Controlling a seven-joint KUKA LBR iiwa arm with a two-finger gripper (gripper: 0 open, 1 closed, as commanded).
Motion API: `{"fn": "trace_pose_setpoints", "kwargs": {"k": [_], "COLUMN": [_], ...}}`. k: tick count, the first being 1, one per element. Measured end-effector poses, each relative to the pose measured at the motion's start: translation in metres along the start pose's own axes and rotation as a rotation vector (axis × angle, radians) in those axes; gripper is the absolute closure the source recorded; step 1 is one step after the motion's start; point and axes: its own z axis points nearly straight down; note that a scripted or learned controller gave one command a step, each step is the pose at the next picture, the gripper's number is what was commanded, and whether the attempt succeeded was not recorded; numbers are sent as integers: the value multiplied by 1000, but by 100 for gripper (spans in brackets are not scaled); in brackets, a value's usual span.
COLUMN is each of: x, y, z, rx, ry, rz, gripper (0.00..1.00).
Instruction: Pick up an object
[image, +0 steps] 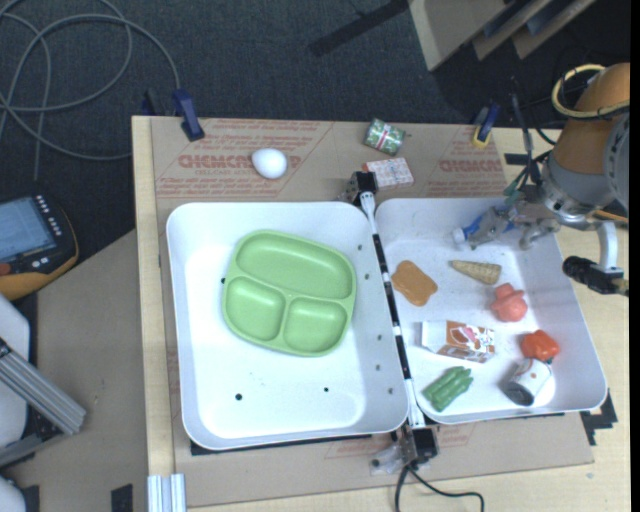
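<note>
The gripper (508, 222) sits low over the far corner of the right bin (590, 350), at the end of the grey arm (585, 150) reaching in from the right. Its fingers point down toward a small blue-and-white object (472, 232) lying by the bin's far wall, but I cannot tell whether they are spread or pressed together, nor whether they touch that object.

Nothing appears lifted yet, so the pick seems to be at the approach or grasp stage, with the closing and raising left to do. The other candidates lie on the bin floor: a tan wedge (413, 283), a cone (475, 270), a pink piece (509, 303), a printed packet (462, 340), an orange-red piece (540, 346), a green vegetable toy (446, 387) and a small cup (527, 383). The left bin (200, 400) holds a green divided plate (288, 292).
</note>
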Motion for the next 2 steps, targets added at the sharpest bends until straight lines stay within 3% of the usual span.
{"fn": "trace_pose_setpoints", "kwargs": {"k": [1, 2], "x": [60, 59], "y": [3, -28], "z": [-47, 14], "rx": [-19, -14], "ry": [-9, -10], "rz": [1, 4], "gripper": [0, 0]}}
